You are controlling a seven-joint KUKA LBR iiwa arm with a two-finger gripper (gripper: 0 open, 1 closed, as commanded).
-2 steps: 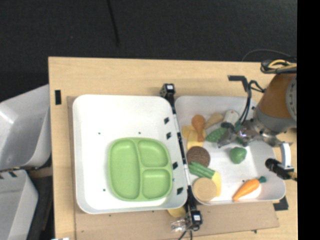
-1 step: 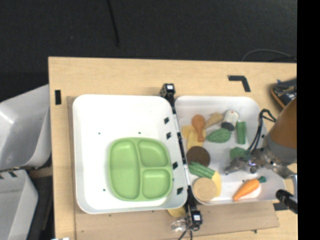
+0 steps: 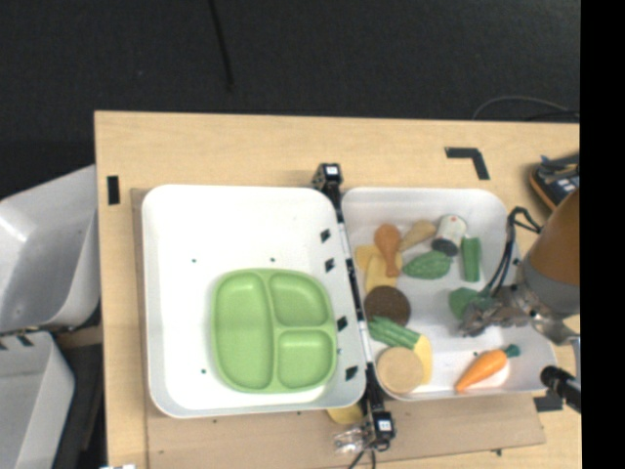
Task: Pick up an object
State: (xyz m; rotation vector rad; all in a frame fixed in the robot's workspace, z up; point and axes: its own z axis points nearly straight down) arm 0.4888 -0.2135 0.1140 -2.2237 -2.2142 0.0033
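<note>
The right bin [image 3: 488,203] holds several toy foods. Among them are an orange carrot [image 3: 483,367], a tan round bun [image 3: 400,370], a dark brown round piece [image 3: 388,304] and a green vegetable with a yellow end [image 3: 396,334]. Further back lie a brown drumstick [image 3: 389,243], a green leafy piece [image 3: 427,265], a green stick [image 3: 471,259] and a white can [image 3: 449,231]. My gripper [image 3: 485,316] hangs low over the bin's right side, right beside a dark green piece [image 3: 462,301]. Whether it touches that piece is unclear. The carrot lies just in front of it.
The left bin [image 3: 176,223] holds a light green divided plate [image 3: 273,332]. A ridge with black clips [image 3: 342,281] separates the bins. A yellow item [image 3: 344,415] lies outside the front rim. The arm's orange band [image 3: 557,247] and cables stand over the right bin's right wall.
</note>
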